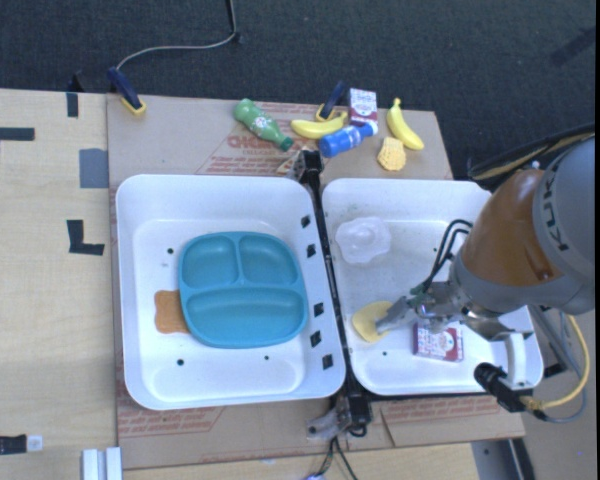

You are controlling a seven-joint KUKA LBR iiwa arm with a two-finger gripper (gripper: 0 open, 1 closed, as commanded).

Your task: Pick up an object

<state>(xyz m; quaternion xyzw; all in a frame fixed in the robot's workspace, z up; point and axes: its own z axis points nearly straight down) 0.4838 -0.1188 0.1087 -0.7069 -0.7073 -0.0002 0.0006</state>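
Note:
In the right bin (pixel 460 196) my gripper (pixel 393 317) reaches in from the right and sits low over a yellow, banana-like piece (pixel 366 320) near the bin's left wall. One finger (pixel 398 311) lies across that yellow piece. A small red and white carton (pixel 437 342) lies just right of the gripper on the bin floor. A clear plastic cup (pixel 363 239) rests higher up in the same bin. The grey arm with its orange band (pixel 510 243) covers the bin's right side.
The left bin (pixel 140 208) holds a blue divided plate (pixel 244 288) with an orange slice (pixel 168 312) tucked beside its left edge. Behind the bins on the cardboard lie a green bottle (pixel 262 124), two bananas (pixel 318 126), a blue bottle (pixel 342 140) and small cartons.

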